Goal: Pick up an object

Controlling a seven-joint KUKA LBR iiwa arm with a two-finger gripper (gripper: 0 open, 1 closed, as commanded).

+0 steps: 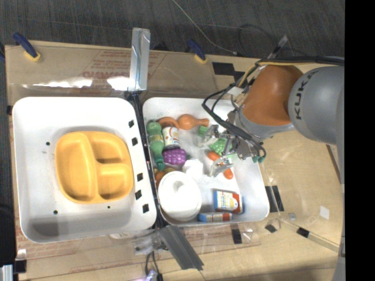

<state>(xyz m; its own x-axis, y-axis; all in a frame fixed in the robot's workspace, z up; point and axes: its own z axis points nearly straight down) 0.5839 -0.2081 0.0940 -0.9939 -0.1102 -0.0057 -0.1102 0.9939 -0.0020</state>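
Observation:
The right bin (253, 183) holds a jumble of small objects. Among them are purple grapes (174, 156), a green bottle (155, 143), an orange gourd (191, 122), a small can (171, 136) and a white round bowl (180, 195). A blue and orange box (226, 201) and a marker (214, 217) lie near the bin's front wall. My gripper (226, 157) reaches down into the bin's right half. It hangs among a green toy (219, 144) and small orange pieces (213, 155). The arm's orange band (266, 95) hides what lies under it.
The left bin (29, 127) holds a yellow divided tray (94, 165). A metal clamp (139, 57) stands at the back between the bins. Black cables (220, 101) loop off the wrist over the right bin's back wall. Bare cardboard bench (304, 180) lies to the right.

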